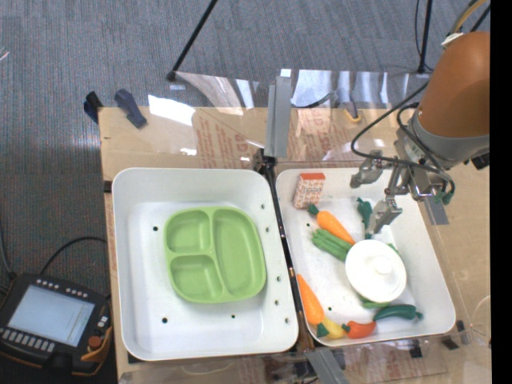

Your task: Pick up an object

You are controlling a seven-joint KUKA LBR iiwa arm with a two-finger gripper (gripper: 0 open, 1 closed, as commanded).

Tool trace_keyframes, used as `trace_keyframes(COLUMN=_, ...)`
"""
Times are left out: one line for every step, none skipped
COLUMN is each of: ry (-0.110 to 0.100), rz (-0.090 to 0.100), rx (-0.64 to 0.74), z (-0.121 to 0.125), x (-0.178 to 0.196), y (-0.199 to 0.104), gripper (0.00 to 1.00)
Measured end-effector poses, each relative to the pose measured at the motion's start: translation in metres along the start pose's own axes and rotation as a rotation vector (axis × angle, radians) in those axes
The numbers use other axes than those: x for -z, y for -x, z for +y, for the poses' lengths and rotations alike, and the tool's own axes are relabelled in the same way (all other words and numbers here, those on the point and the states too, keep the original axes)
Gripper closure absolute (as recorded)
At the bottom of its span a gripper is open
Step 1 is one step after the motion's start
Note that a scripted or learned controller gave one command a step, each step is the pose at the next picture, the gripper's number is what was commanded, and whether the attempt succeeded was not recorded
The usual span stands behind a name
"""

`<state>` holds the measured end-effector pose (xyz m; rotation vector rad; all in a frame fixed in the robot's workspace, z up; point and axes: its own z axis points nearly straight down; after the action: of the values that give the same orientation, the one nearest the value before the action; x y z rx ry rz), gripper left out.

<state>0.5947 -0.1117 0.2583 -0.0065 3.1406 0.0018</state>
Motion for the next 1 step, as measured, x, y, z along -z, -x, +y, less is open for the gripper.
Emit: trace_keyframes(ry=0.002, rz=0.009, rx=0.017, z=0.0031, x=-0.0835, y=0.0191, gripper=0.00)
